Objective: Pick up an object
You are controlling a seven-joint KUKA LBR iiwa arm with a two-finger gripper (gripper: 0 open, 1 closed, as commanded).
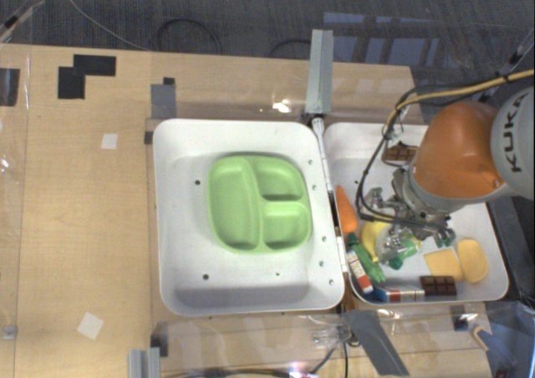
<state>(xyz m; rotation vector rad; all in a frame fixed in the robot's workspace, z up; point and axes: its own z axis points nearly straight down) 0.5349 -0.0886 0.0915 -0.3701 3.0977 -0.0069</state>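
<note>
The right bin (353, 153) holds a heap of small objects along its front and left side. An orange carrot (345, 211) lies by the left wall, with a yellow piece (374, 234) and a green piece (369, 263) below it. My gripper (407, 232) hangs low over this heap, just above a clear, greenish item (399, 247), and the orange wrist band (456, 155) hides most of it. A yellow block (443, 262), a yellow round piece (473, 257), a brown bar (438, 286) and a marker (394, 293) lie near the front.
The left bin (180, 201) bears a green divided plate (257, 202). A small brown piece (400, 152) sits at the back of the right bin. Cables loop from the wrist over that bin. A metal divider post (318, 71) stands between the bins at the back.
</note>
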